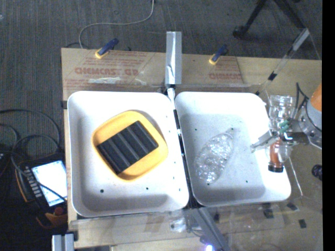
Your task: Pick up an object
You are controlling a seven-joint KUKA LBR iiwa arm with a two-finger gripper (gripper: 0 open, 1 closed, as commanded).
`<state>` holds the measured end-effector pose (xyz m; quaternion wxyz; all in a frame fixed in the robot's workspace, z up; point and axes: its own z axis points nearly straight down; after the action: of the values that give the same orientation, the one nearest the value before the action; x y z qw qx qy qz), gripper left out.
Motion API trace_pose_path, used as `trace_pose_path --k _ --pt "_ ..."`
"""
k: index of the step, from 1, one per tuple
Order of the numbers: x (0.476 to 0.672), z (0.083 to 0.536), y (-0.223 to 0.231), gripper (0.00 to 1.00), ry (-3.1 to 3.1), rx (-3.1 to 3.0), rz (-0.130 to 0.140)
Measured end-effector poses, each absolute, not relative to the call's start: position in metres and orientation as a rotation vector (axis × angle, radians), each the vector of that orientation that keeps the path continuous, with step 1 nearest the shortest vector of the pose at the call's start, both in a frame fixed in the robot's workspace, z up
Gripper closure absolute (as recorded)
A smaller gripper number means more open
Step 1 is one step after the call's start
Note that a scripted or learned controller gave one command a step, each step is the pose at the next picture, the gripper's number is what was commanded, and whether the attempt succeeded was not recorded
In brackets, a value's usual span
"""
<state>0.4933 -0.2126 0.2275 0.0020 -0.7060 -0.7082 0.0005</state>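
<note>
2 white bins side by side on the bench (73, 67). Left bin (84, 192) holds a yellow tray (157, 153) with a black ribbed insert, lying flat and a little skewed near the bin's middle. Right bin (246, 187) holds a clear crumpled plastic bottle (214, 156), lying on its side, slanted, mid-floor, apart from all walls.

The hand (276, 145) sits over the right bin's right rim, well apart from the bottle. How far open it is: cannot tell; nothing visibly held between its parts.

Judgement: approach stage, no grasp yet. The bottle is the nearer target. Best to travel left until centred over its body, turn the wrist so the closing line crosses the narrow width, then descend straight. Clear plastic likely slips and buckles; grip mid-body, lift slowly.
</note>
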Motion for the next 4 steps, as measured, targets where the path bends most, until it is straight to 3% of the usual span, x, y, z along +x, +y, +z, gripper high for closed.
trace_pose_path --k 1,2,3,4 --pt "0.546 0.21 -0.163 0.0 -2.275 -2.164 0.002" --pt "0.564 0.219 -0.104 0.0 -2.174 -2.263 0.004" --pt "0.597 0.184 -0.156 0.0 -2.101 -2.332 0.005" --pt "0.635 0.097 -0.194 0.0 -2.109 -2.331 0.006"
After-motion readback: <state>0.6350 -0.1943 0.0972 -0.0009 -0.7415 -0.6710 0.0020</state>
